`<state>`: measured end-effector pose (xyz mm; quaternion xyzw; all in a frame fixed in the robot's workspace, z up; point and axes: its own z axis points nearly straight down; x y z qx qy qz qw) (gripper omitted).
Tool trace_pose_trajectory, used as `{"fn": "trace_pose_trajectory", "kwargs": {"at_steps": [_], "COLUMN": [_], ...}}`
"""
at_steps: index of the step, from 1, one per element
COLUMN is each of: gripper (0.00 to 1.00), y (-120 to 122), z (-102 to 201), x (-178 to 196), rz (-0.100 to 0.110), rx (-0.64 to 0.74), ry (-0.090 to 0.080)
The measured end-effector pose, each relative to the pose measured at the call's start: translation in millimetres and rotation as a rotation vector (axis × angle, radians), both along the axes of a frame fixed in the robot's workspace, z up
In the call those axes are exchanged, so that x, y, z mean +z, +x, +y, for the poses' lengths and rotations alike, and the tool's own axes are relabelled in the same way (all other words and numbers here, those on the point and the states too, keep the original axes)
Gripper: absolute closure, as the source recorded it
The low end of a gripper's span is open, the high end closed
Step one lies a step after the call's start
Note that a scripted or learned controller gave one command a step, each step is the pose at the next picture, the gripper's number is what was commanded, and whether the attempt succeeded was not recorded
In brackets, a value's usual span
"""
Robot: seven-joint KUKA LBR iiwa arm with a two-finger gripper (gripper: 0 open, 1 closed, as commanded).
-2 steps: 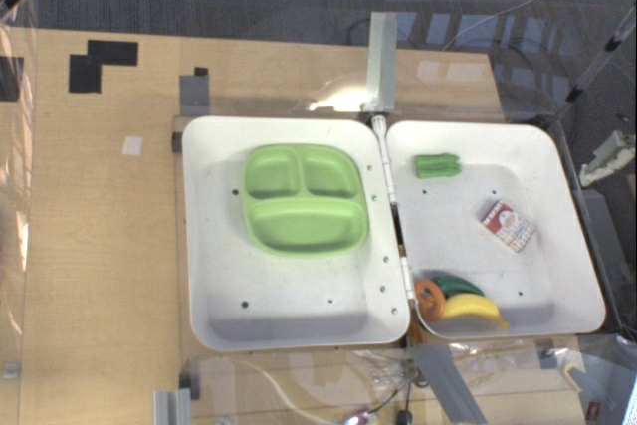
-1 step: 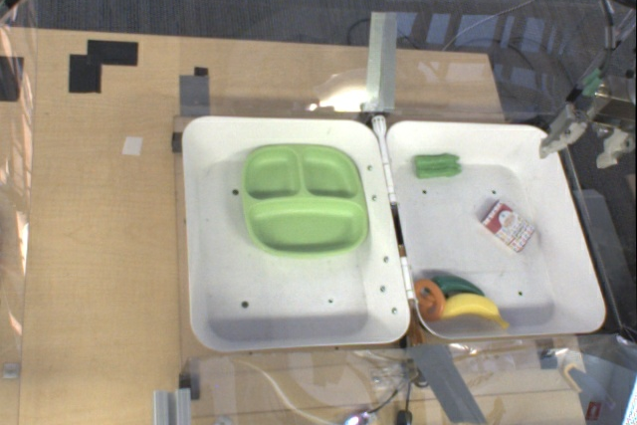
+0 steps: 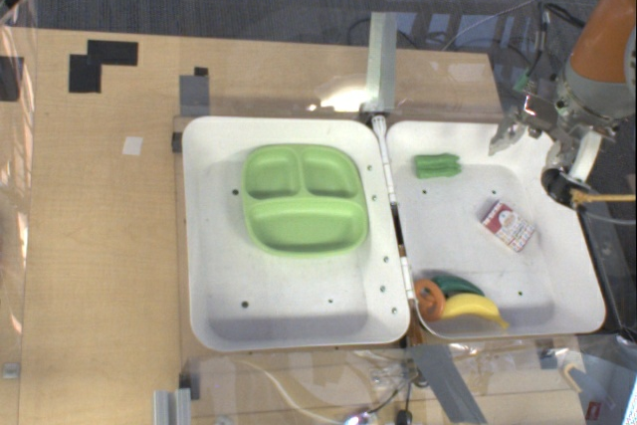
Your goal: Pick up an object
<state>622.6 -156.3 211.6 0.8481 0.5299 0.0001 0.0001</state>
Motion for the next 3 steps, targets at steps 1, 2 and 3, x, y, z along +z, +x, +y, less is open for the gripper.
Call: {"fn": "trace_pose_trajectory", "kwargs": {"at_steps": [1, 2, 3], "gripper": [0.00, 0.00, 0.00], "y": [47, 47, 45], "z": [46, 34, 39], "x": [129, 14, -88], "rz": [-0.004, -0.001, -0.003], "rx": [-0.075, 0.083, 0.376], "ry": [-0.001, 0.000, 0.000]}}
